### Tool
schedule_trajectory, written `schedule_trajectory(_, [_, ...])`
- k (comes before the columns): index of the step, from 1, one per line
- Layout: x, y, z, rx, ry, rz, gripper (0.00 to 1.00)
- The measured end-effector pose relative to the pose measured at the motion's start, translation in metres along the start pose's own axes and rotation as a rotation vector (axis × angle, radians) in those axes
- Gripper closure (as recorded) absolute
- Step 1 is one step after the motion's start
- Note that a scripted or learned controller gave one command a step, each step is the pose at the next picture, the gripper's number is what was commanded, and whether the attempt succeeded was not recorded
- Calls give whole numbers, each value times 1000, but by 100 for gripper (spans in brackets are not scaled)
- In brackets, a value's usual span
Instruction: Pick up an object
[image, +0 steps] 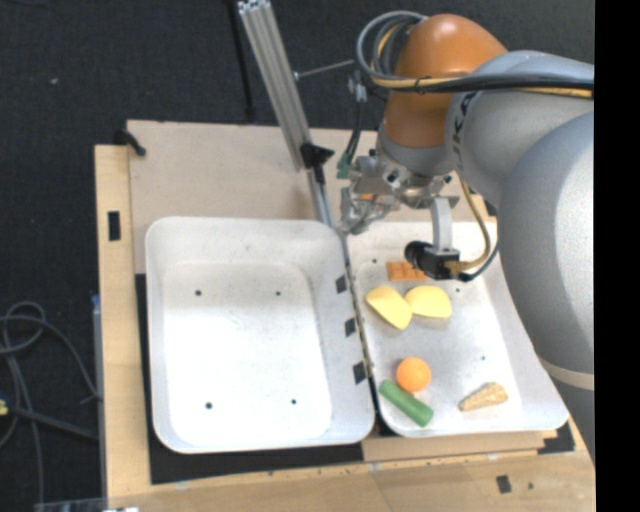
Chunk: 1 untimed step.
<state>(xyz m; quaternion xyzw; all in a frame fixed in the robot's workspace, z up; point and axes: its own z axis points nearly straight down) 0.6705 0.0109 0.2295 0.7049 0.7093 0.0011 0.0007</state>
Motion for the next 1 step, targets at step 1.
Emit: schedule_trajectory(1, [63, 3, -4, 0, 1, -2, 100])
